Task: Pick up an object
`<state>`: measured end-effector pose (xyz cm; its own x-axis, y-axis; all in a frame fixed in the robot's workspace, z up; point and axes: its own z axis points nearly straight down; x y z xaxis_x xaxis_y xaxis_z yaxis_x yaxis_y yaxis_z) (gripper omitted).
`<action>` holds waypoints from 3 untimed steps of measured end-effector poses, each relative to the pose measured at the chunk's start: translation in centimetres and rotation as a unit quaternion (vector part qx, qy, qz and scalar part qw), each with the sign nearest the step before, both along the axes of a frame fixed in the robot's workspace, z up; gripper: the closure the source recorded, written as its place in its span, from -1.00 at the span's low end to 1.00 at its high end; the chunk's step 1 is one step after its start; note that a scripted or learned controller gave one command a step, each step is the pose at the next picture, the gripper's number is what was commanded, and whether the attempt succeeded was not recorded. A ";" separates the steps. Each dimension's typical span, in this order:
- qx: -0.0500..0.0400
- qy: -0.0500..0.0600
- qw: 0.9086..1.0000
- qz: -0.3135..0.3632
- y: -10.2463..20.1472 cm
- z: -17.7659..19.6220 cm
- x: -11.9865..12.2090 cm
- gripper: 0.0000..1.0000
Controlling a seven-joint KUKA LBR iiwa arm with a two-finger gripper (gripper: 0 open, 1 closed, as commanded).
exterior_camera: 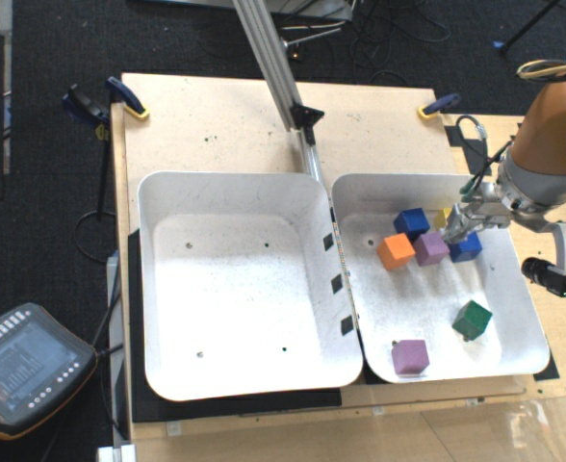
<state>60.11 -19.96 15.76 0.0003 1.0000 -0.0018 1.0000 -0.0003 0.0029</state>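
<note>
Camera view: the grey arm with orange band enters from the right, and its two-finger gripper [453, 227] is lowered into the right white plastic bin [514, 354] on the tan tabletop [216, 123]. The tip sits amid a tight cluster: a light purple cube [430, 248], an orange cube [396, 251], a blue cube [411, 221] behind, a second blue cube [467, 248] beside the tip, and a yellow piece [441, 218] partly hidden. Whether the fingers are released or clenched cannot be told.

Assessment: the crowding invites a jam; a straight descent onto one cube's opposite faces is advised. The green cube [473, 320] and second purple cube [410, 356] lie apart, easier targets.
</note>
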 end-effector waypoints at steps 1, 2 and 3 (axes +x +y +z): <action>-0.001 -0.003 1.000 0.001 -0.2 6.4 -0.1 1.00; 0.000 0.001 1.000 0.001 -0.2 5.3 0.0 1.00; 0.002 0.002 1.000 0.004 5.4 5.1 0.5 1.00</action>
